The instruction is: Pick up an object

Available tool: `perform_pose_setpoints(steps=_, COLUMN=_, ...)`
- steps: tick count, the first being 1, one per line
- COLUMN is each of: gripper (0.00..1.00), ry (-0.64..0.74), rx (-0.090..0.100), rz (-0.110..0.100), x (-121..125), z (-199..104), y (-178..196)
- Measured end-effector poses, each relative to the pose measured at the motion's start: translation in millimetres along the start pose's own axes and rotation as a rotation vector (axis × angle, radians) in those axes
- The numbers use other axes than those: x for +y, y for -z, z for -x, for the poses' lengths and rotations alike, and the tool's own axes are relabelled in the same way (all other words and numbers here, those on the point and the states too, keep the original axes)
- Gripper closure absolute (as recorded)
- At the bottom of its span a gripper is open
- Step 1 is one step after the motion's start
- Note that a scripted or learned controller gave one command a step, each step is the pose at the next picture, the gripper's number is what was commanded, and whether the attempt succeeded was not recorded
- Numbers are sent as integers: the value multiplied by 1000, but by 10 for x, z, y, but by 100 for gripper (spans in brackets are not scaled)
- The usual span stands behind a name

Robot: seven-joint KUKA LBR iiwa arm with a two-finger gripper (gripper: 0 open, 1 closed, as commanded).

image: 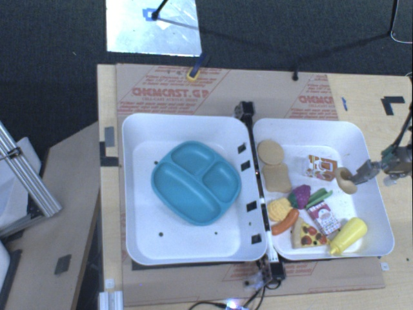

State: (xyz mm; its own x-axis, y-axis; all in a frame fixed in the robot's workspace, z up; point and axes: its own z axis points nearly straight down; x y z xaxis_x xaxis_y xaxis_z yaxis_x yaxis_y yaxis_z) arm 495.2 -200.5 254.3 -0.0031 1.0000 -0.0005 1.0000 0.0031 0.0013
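The step in hand looked like the approach. The gripper [362, 172] stood low over the right bin [359, 133], at its right side, with its tip touching or just beside a small tan piece [345, 181]. Nothing was visibly lifted, so I judged the pick not yet made. Whether the gripper was wide, narrow or closed on anything could not be told: it was small, grey and blurred against the white wall.

The tan piece seemed the likely target. It lay near the bin's right wall, just right of a packet [321, 166] and apart from the crowded toys lower down: grapes [301, 194], a red box [326, 218], a pizza slice [307, 237] and a yellow bottle [348, 234]. A tan disc [270, 152] and a bread slice [277, 177] lay near the divider.

The next move probably called for centring over the tan piece, closing on it, then rising straight. The wall close by left little room on that side.

Most of the arm was cut off at the picture's right. The tan piece's shape was hard to make out, and its right end met the gripper's tip, so contact was uncertain. The left bin [139, 237] held a blue plate [197, 183], well apart from the gripper.
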Motion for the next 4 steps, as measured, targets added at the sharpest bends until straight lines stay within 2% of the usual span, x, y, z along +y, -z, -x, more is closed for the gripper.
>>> perform_pose_setpoints(steps=2, gripper=0, ry=-3, rx=2, rz=-3, x=-167, z=-2, y=-1091)
perform_pose_setpoints(steps=3, gripper=0, ry=-4, rx=4, rz=7, x=-204, z=42, y=-1599)
perform_pose_setpoints(steps=4, gripper=0, ry=-1, rx=6, rz=6, x=-159, z=48, y=-1613)
